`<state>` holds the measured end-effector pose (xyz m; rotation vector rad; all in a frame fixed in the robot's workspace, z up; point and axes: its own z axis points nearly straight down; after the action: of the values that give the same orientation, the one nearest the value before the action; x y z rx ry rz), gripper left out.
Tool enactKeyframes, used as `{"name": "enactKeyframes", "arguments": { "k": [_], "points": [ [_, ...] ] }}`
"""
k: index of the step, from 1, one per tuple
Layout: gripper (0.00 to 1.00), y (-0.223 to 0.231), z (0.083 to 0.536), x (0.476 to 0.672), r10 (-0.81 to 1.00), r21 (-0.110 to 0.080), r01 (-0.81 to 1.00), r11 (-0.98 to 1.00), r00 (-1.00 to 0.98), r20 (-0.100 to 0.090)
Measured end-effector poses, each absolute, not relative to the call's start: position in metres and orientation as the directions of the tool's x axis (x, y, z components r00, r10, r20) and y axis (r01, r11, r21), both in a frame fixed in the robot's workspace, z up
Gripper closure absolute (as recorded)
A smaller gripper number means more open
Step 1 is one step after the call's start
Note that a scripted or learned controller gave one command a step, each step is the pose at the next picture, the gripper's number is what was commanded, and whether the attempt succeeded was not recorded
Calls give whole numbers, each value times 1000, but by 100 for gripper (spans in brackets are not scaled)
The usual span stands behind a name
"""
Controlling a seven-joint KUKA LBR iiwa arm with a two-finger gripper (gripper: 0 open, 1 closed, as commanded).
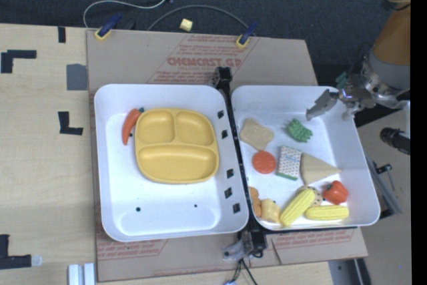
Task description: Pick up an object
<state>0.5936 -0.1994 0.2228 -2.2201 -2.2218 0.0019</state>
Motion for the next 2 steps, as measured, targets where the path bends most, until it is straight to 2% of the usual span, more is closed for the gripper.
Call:
{"name": "enactKeyframes", "arguments": {
  "k": [1,2],
  "points": [
    [0,-202,141,648,1000,-1,1000,4,-4,-2],
    [0,-194,88,636,1000,-7,1000,2,-2,0]
  ]
}}
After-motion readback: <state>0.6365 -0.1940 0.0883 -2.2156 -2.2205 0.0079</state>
